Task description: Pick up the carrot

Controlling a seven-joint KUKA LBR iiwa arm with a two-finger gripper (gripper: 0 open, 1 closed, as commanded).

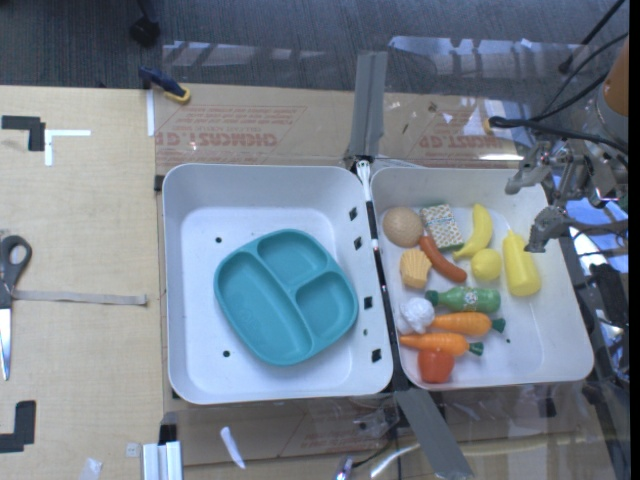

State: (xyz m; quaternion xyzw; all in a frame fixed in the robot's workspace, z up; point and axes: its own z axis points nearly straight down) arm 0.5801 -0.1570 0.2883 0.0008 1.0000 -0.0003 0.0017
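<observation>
Two shallow white bins are seen side by side. The left bin holds a teal divided plate, set near its centre. The right bin holds a cluster of toy foods.

Two carrots are seen toward 6 o'clock in the right bin. The upper carrot lies crosswise with its green top pointing to 3 o'clock, just below a green cucumber. The lower carrot lies parallel beneath it, touching a red-orange pepper at its 6 o'clock side. A white garlic bulb is placed at 9 o'clock from the upper carrot.

Toward 12 o'clock in the same bin, a brown egg-like ball, a patterned packet, a banana, a lemon, a yellow corn cob, a sausage and an orange cheese wedge are gathered.

The gripper is held over the bin's rim at roughly 2 o'clock, well apart from both carrots. Its fingers are spread apart, and nothing is seen between them.
</observation>
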